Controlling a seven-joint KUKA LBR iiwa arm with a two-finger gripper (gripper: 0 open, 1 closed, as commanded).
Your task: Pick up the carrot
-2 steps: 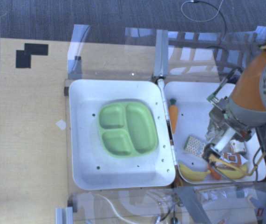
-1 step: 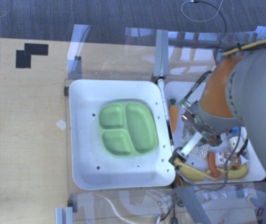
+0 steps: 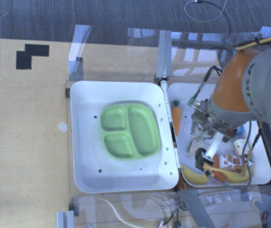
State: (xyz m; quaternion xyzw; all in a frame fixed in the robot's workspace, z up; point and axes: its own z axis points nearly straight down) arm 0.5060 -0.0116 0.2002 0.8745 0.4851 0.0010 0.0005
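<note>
The arm [image 3: 249, 80], rising closest to the lens, is reaching in from 3 o'clock and hanging over the right bin [image 3: 185, 95], its grey link and orange band covering much of that bin's 3 o'clock half. The gripper [image 3: 204, 136] is hovering low near the middle of this bin, pointing down toward 7 o'clock; whether it is spread or pressed together cannot be told from here, and nothing is showing in its grasp. The carrot [image 3: 176, 119] is lying at 9 o'clock in the right bin, running along the wall this bin shares with its neighbour, just beside that wall or touching it. It is a short orange root tapering toward 6 o'clock, with a small green top pointing to 12 o'clock. A strip of bare white floor is separating the carrot from the gripper, and open floor is also showing at 12 o'clock of the carrot. A banana [image 3: 195, 176] is curving along the 6 o'clock rim, and an orange and white carton [image 3: 231, 162] is sitting near it toward 4 o'clock. The left bin [image 3: 80, 127] is holding a green plate [image 3: 128, 131] with three compartments at its centre, white floor ringing it on every side. The pale bench [image 3: 31, 127] is stretching away at 9 o'clock.
</note>
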